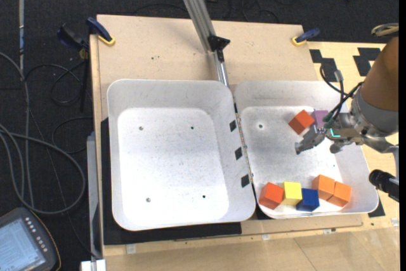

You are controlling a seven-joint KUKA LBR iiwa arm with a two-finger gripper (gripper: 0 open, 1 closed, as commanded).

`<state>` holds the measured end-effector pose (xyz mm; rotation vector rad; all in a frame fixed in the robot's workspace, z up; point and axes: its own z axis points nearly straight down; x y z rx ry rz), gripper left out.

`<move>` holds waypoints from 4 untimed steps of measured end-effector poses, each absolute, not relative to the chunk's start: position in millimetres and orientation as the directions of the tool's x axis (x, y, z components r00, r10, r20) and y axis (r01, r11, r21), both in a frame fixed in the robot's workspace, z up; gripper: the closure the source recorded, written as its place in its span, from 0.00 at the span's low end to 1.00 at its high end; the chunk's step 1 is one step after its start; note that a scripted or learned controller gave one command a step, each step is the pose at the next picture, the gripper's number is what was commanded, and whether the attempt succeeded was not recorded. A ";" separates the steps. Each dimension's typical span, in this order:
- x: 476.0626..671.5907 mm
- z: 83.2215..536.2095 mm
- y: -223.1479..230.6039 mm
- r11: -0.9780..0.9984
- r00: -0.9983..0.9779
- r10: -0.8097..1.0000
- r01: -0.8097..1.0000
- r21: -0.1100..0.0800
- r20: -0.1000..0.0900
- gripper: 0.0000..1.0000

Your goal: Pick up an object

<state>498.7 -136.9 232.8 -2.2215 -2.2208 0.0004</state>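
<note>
The gripper [319, 138] hangs in the right bin [279, 212] with its fingers spread apart and nothing between them. The orange block [302, 121] lies just beside it, on the far-left side. No pick is made yet; closing and lifting remain.

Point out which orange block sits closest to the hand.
The lone orange block in the right bin's upper part, just left of the hand. The other orange blocks lie along the bottom edge.

Light was bright and even from above, shadows faint. The white bins [171, 149] showed mild glare toward nine o'clock. Focus was slightly soft, darker toward the floor's edges.
</note>
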 end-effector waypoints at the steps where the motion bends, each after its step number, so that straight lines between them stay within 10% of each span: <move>1: 490.7 180.4 -129.9 -0.001 0.001 1.000 1.000 -0.004 0.001 0.00; 3: 492.4 94.6 -124.9 -0.001 0.001 1.000 1.000 -0.001 0.000 0.00; 4: 493.6 105.8 -125.1 -0.001 0.001 1.000 1.000 0.003 0.000 1.00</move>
